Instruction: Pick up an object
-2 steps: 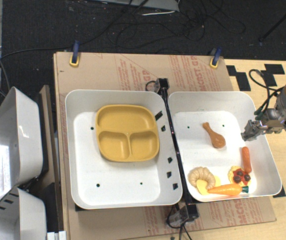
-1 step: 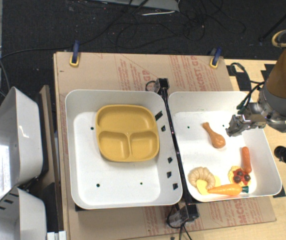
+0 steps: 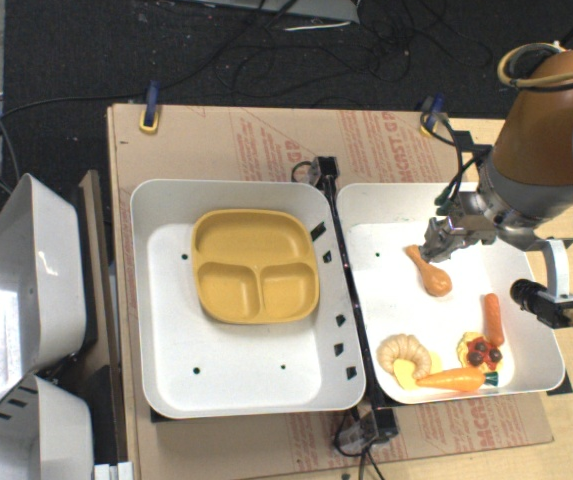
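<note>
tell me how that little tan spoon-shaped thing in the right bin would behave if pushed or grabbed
The tan spoon-shaped piece looks rigid, so it probably won't flop. Its rounded head suggests it may rock or swivel when nudged. The thin handle, near the end effector, could slip sideways on the smooth right bin.

Grey arm [image 3: 526, 203] with orange band, looped cable, dark metal pincer [image 3: 441, 243].

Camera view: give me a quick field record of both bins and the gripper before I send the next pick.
left bin: holds a yellow divided plate
right bin: wooden spoon, croissant, two carrots, small toy food piece between them
gripper: low over the right bin's far side, just above the spoon's handle end
grasp: nothing seen between the fingers
arm: enters from the right
</note>
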Robot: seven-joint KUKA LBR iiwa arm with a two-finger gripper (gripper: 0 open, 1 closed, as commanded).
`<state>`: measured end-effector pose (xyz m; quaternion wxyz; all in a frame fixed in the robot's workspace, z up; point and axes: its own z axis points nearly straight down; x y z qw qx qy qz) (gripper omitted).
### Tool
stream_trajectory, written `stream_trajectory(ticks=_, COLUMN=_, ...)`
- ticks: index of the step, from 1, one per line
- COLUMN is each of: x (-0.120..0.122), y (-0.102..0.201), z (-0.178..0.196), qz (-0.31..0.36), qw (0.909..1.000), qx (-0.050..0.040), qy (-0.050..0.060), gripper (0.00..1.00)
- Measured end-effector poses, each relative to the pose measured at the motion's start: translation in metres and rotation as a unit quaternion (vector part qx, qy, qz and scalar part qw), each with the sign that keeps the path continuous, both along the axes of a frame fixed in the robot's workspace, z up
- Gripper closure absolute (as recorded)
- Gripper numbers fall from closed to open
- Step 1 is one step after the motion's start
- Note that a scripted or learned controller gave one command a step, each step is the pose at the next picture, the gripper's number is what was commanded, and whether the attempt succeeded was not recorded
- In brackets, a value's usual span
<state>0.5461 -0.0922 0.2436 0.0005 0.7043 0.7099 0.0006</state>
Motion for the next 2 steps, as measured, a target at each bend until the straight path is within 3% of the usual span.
stream_trajectory(ticks=2, x=0.018, y=0.124, z=-0.002, qz=0.0, qw=1.0, qx=0.0001, qy=0.0, gripper=1.0)
